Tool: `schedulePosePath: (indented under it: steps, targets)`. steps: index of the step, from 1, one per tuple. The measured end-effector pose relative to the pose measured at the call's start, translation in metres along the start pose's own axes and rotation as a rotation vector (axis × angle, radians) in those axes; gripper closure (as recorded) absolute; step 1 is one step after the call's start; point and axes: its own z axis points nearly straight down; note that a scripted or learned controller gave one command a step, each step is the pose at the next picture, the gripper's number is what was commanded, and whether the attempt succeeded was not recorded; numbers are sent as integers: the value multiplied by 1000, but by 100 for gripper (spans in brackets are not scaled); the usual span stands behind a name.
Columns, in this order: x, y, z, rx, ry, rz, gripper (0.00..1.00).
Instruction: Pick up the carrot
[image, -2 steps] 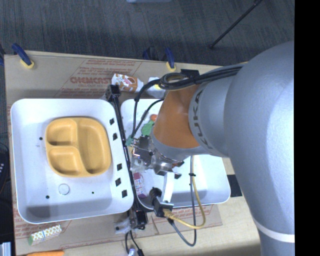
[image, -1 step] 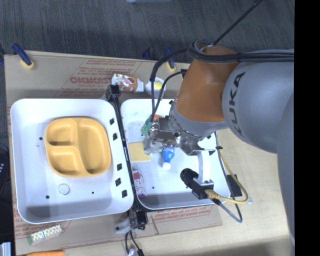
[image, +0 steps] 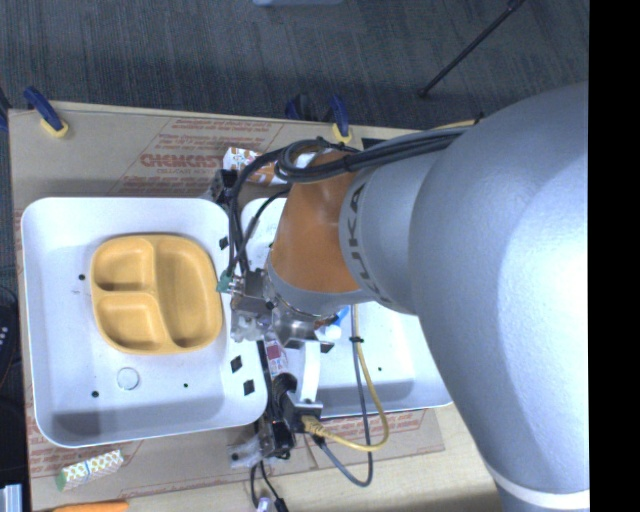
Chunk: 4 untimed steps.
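Approach step: your grey arm (image: 450, 250) covers the right white bin (image: 400, 385); gripper state cannot be told; next, locate the carrot.

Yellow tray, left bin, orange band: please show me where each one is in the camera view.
Yellow tray (image: 155, 292): camera view, on its central divider.
Left bin (image: 60, 410): camera view, on the bare floor near its lower left corner.
Orange band (image: 310, 235): camera view, on the middle of its surface.
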Motion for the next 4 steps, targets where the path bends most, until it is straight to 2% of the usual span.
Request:
schedulePosePath:
  steps: [1, 2, 3, 4]
  targets:
    - [-4, 23, -83, -4, 0, -37, 100]
    - [-80, 11, -80, -1, 1, 54, 100]
    - [10, -9, 1, 0, 0, 125, 100]
    - [-45, 4, -73, -3, 1, 83, 100]
